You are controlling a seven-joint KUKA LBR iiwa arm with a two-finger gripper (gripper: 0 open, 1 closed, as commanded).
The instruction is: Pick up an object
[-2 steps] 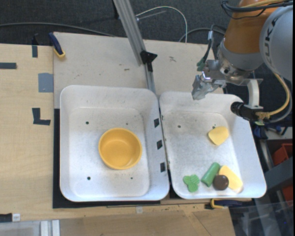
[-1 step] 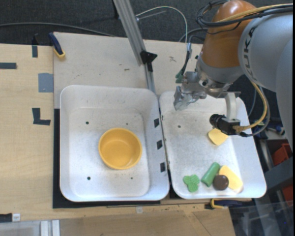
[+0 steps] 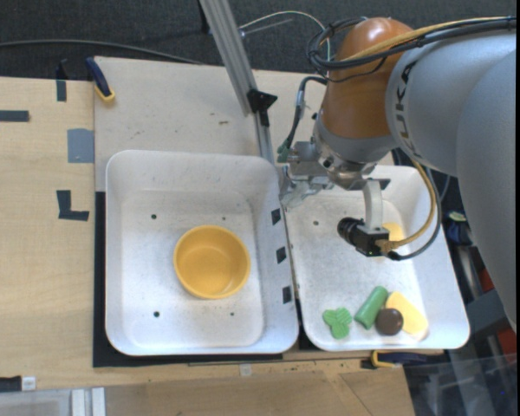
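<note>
From the overhead camera, my claw (image 3: 293,187) hangs up and right of the bowl (image 3: 211,261), over the far end of the right bin (image 3: 329,271), hard by the wall shared with the bowl's bin; whether it is spread or pressed together I cannot tell, so I claim no hold. My targets huddle down and right of the bowl: leaf (image 3: 336,321), cylinder (image 3: 370,307), ball (image 3: 388,321) and yellow piece (image 3: 411,316), packed touching, so I judge the leaf at the cluster's edge the easiest pick
</note>
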